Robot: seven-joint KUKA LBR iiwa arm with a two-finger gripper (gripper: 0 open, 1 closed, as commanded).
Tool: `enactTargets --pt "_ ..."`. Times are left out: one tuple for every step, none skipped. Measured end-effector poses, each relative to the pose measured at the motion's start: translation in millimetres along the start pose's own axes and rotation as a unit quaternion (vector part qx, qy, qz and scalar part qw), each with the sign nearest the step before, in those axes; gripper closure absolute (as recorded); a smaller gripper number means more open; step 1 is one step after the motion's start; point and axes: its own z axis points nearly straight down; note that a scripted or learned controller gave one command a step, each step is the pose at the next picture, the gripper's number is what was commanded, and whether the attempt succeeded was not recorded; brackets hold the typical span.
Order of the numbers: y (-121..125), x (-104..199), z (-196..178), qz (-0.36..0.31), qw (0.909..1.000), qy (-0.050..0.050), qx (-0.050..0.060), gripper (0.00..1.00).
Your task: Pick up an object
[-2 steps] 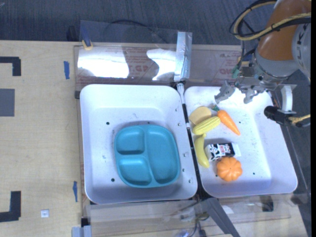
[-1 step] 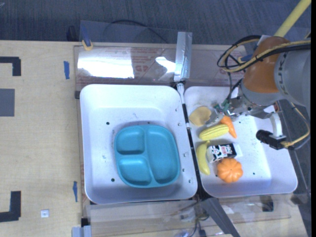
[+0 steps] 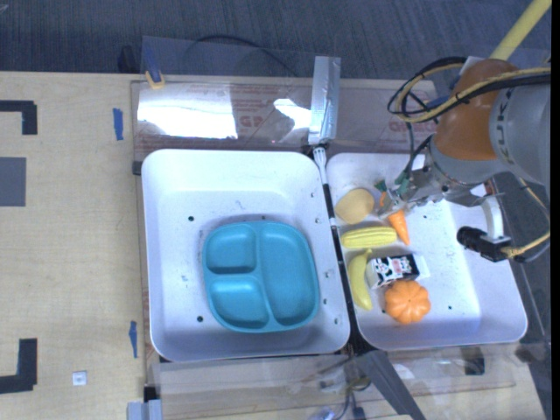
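Note:
The right bin (image 3: 490,318) holds several toy foods. A pale yellow potato (image 3: 354,205) lies at its upper left, with a yellow corn cob (image 3: 368,237) below it and a banana (image 3: 359,283) along the left wall. A small black-and-white carton (image 3: 390,269) sits beside an orange pumpkin-like fruit (image 3: 407,301). An orange carrot (image 3: 399,226) lies just right of the potato. My gripper (image 3: 400,196) reaches down from the grey arm with the orange band (image 3: 468,116) and sits right above the carrot's top end, close to the potato.
The left bin (image 3: 166,191) holds a blue divided plate (image 3: 259,275). A metal divider (image 3: 325,103) stands behind the bins. Cables (image 3: 429,81) loop near the wrist. A black part of the arm (image 3: 481,241) hangs over the right bin's right side.

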Motion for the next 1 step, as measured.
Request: enactTargets --pt "6.9 57.2 -85.5 0.223 0.9749 0.001 0.001 1.00"
